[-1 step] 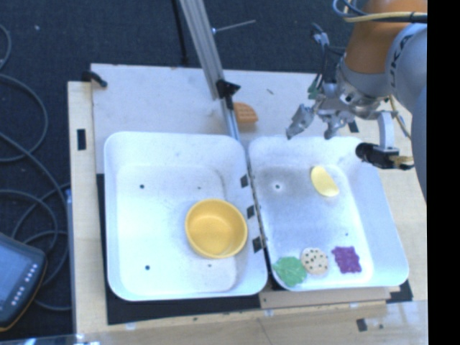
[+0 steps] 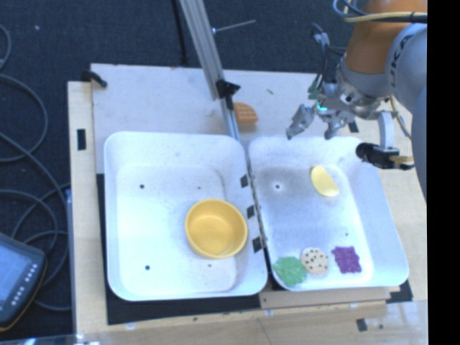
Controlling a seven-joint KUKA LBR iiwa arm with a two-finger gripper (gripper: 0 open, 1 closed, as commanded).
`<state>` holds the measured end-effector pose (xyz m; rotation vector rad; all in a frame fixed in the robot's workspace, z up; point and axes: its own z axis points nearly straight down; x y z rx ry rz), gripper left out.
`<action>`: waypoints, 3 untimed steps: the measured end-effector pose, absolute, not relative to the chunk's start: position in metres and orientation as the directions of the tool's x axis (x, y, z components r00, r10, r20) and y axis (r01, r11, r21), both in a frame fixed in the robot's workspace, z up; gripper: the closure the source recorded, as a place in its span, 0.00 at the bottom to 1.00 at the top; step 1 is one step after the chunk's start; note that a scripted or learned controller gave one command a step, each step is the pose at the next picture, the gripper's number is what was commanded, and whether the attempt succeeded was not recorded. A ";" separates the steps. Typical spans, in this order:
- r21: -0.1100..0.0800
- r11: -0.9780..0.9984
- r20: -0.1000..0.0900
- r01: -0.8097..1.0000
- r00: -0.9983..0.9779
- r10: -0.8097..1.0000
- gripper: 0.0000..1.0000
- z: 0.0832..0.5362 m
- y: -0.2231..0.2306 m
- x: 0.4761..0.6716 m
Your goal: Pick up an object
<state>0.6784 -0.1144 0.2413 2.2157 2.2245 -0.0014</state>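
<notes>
Hovering above the far rim of the right bin (image 2: 374, 192), my claw (image 2: 314, 126) hangs with fingers spread and nothing between them.

Right bin contents:
- yellow oval piece (image 2: 324, 181), at 5 o'clock from my claw, near but apart
- green piece (image 2: 290, 270), near edge, 6 o'clock
- spotted cookie (image 2: 314, 261), just beside it
- purple piece (image 2: 347, 259), next along

Left bin (image 2: 144, 192): yellow bowl (image 2: 215, 228), upright, at 7 o'clock, well apart.
</notes>
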 end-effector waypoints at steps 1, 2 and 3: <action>-0.003 0.004 -0.002 1.000 -0.004 1.000 0.00 0.191 -0.108 0.673; -0.003 0.005 -0.003 1.000 -0.005 1.000 0.00 0.145 -0.104 0.679; -0.004 0.003 -0.003 1.000 -0.003 1.000 0.00 0.098 -0.106 0.678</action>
